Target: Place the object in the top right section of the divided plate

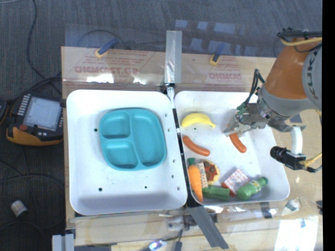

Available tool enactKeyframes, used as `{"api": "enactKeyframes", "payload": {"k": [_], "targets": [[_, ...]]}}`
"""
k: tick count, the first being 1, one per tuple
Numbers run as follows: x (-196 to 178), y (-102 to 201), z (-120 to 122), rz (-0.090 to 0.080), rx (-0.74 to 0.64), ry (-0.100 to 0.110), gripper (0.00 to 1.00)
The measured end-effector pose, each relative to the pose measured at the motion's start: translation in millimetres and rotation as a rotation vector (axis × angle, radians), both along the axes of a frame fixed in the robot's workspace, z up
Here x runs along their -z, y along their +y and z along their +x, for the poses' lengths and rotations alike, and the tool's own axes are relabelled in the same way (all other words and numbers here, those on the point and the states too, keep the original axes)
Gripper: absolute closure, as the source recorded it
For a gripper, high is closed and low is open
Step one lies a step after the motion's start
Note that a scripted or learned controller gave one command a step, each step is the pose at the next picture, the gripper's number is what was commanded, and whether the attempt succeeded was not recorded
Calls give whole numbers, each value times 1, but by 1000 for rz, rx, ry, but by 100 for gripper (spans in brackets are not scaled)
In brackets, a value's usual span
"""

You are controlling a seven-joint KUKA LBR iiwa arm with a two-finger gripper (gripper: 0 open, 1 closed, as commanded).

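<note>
Left half of the bench: a shallow white bin, near its middle a teal divided plate, set well apart from all four bin walls. Leaves bare floor open on every side of the plate, widest toward the bin's near edge. Shows the plate's top right section bare, close to the wall shared with the second bin.

Right half: the other white bin. Against its left wall, a yellow banana near the far corner, then a long red sausage lying aslant. Along the near edge, crowded together: a carrot, a green cucumber, a red-and-white packet, a green bottle. Keeps open floor in the bin's middle and far right part.

There, a short red sausage, lying apart from the rest. Directly over its upper end, the end effector, reaching in across the bin's right edge. Open, closed or gripping the sausage: cannot tell.
</note>
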State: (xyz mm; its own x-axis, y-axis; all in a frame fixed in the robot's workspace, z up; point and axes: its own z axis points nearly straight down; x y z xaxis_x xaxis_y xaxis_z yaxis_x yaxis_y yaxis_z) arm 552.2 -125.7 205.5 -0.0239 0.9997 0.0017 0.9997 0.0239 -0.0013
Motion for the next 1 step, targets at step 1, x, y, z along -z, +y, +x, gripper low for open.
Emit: {"api": "enactKeyframes", "payload": {"k": [1], "targets": [[23,66,-36,-1,-120,3,100]]}}
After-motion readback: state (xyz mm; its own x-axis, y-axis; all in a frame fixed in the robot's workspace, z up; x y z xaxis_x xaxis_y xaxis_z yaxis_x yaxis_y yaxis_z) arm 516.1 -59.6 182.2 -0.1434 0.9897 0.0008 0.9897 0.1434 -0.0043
